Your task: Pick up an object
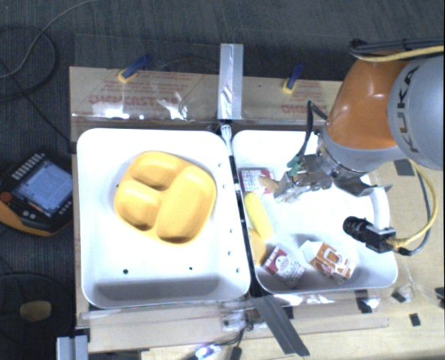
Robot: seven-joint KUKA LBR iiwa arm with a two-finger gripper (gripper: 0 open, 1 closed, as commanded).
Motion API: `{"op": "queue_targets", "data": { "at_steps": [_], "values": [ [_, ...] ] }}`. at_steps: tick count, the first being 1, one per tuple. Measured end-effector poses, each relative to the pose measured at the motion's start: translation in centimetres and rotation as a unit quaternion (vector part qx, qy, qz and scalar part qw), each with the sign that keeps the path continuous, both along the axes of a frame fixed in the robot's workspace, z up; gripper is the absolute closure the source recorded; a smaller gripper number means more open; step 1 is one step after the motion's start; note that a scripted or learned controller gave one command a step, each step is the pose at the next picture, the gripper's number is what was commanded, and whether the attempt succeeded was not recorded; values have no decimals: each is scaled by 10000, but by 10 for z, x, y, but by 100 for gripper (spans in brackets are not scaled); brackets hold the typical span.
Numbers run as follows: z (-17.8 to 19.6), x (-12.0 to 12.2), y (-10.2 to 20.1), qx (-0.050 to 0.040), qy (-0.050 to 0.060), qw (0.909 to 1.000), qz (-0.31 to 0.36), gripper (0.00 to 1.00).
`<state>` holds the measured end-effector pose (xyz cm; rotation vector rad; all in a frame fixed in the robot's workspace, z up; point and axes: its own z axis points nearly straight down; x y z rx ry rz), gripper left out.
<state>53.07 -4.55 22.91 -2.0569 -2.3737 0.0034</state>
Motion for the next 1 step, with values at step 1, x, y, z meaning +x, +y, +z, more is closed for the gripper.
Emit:
{"op": "queue_targets", "data": {
  "at_steps": [1],
  "values": [
    [-26,25,68,9,14,9959,-910,100]
  ]
}}
